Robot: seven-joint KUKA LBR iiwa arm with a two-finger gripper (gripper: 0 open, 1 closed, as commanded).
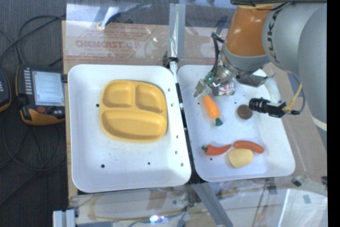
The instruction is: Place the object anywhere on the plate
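Over the right bin point(276, 165) the gripper point(212, 87) hovers just above the carrot point(212, 107), its grip state unclear and nothing visibly held, so the plate point(134, 110) awaits and pickup and transfer remain.
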